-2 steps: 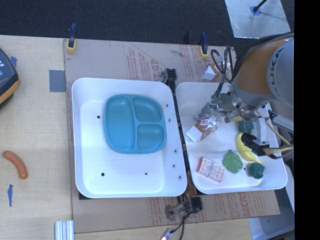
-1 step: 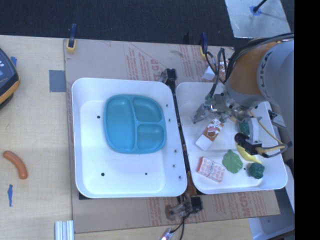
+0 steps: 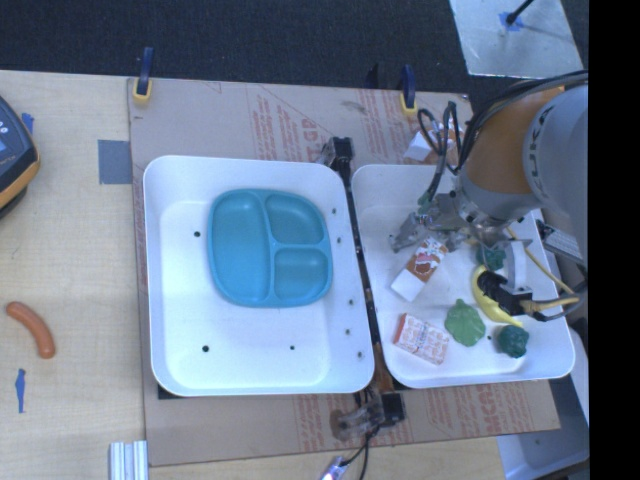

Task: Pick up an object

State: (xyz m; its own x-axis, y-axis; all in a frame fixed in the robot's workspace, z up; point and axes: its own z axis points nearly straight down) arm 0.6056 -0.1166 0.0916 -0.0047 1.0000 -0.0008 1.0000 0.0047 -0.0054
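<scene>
— In the right half of the frame, what is seen over the right bin [image 3: 560, 363]?

— The grey arm [image 3: 545, 158] with its orange band is seen reaching in, and the gripper [image 3: 432, 230] is lowered into the bin's upper part. Whether the claw is wide or narrow cannot be told.

— Where are the objects placed?

— A brown-and-white carton [image 3: 418, 268] is seen just below the gripper. A red-and-white packet [image 3: 421, 337] is laid lower, beside a light green toy [image 3: 464, 323]. A banana [image 3: 493, 298] and a dark green toy [image 3: 512, 341] are placed nearer the right edge.

— And on the left?

— A blue divided plate [image 3: 268, 247] is held in the left bin [image 3: 180, 358]. A sausage [image 3: 32, 328] is left on the bench at the far left.
</scene>
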